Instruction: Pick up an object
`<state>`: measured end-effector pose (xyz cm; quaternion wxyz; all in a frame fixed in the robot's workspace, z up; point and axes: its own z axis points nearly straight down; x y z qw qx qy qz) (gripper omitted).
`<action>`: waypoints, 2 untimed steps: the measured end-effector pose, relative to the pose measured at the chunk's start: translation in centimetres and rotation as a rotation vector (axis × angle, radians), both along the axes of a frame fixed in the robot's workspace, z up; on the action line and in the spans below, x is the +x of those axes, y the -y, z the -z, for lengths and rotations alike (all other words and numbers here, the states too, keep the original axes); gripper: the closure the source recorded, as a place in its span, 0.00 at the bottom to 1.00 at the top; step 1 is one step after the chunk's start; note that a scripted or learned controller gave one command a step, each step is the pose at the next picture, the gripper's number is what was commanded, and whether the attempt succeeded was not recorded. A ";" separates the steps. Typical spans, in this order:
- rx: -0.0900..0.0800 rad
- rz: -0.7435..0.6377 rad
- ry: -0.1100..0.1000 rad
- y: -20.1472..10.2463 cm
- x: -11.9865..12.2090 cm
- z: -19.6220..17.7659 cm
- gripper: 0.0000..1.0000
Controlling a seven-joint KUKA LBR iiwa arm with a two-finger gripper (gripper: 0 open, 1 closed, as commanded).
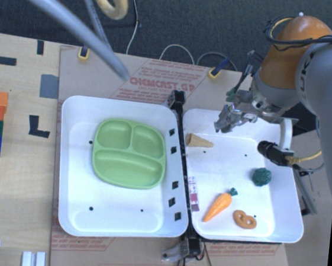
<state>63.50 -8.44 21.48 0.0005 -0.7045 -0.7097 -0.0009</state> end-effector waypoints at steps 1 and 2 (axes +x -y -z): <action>0.000 0.000 0.000 -5.4 0.1 -1.1 1.00; 0.000 0.000 -0.001 -11.0 0.2 -1.9 1.00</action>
